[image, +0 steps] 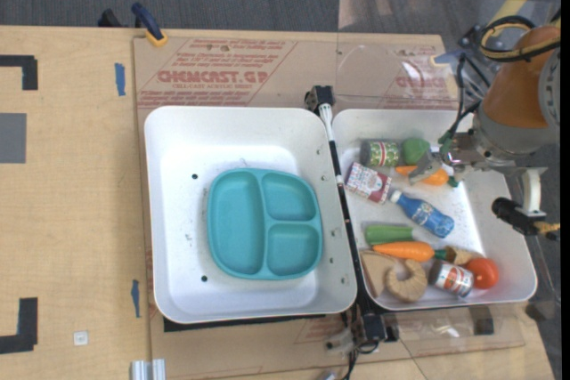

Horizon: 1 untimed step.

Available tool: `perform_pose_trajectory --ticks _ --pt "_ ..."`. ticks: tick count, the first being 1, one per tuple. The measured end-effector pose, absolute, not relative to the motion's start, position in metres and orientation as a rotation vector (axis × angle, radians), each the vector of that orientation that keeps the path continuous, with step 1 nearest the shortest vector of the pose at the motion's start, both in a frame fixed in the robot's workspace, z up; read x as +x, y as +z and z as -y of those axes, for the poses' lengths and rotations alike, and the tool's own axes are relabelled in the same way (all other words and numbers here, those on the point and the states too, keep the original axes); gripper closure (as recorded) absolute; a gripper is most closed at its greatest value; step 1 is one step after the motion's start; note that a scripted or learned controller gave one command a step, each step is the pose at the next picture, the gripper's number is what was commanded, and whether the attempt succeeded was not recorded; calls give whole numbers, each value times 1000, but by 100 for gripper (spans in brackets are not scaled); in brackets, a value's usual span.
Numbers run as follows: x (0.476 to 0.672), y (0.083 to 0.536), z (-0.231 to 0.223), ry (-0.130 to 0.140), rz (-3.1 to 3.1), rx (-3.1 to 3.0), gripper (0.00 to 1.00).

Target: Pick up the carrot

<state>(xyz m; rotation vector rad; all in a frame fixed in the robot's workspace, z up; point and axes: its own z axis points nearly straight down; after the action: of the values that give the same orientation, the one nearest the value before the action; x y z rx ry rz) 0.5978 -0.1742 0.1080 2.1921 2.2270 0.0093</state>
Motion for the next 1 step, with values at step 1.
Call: perform_pose_trajectory --ticks 1 --pt "599 119 175 11 -2223 2187 100"
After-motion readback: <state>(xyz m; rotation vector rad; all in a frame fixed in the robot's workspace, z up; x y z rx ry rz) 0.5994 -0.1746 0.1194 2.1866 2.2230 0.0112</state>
